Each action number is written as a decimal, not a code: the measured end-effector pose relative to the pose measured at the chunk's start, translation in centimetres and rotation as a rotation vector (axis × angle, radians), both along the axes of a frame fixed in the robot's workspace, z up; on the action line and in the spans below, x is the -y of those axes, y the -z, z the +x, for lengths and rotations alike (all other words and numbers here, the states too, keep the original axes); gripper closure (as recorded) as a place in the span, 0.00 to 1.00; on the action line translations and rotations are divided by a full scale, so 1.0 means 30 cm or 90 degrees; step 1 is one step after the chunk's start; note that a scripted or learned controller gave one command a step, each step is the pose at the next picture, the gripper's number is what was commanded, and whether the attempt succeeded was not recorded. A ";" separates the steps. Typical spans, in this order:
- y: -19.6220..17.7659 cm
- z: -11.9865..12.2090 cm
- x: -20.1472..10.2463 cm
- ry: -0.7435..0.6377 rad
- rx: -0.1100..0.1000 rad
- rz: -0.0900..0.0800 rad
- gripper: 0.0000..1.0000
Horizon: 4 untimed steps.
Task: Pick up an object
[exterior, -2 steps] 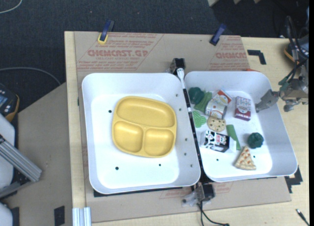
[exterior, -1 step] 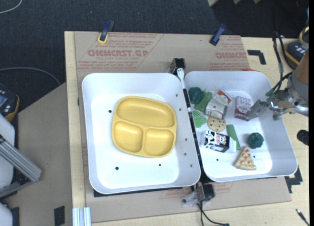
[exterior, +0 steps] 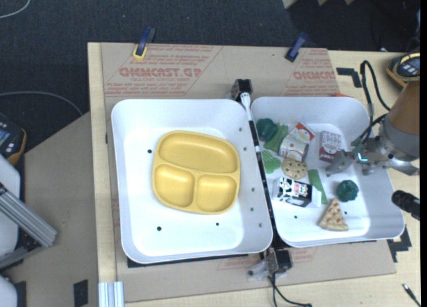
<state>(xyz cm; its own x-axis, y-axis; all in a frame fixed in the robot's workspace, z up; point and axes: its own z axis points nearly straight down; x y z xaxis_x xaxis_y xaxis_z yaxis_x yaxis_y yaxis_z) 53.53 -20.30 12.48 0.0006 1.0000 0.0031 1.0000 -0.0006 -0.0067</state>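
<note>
Cardboard-topped counter (exterior: 200,65), yellow tray (exterior: 195,171) left, toys in the right bin (exterior: 373,222), and the hand (exterior: 345,161) hovers near the green ball (exterior: 347,189), grip unclear from here; it should drop squarely over that ball before closing.

Arm (exterior: 407,120): enters at 3 o'clock; rounded tan-orange band above a grey wrist section.
Wrist: pale grey metal collar with a small blue-lit spot.
Gripper (exterior: 341,161): grey metal, slim, dull finish.
Cable (exterior: 371,92): thin black loop, at 12 o'clock from the wrist.
</note>
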 end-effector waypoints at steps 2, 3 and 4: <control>0.098 0.002 0.000 0.000 0.005 -0.002 1.00; -0.048 0.004 0.017 0.000 0.008 -0.004 1.00; -0.192 0.001 0.017 -0.001 0.008 -0.004 1.00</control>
<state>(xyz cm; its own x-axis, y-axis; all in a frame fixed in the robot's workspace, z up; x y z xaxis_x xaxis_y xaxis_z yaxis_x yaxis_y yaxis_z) 53.56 -20.80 18.24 -0.0007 1.0000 -0.0033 1.0000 0.0007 0.0064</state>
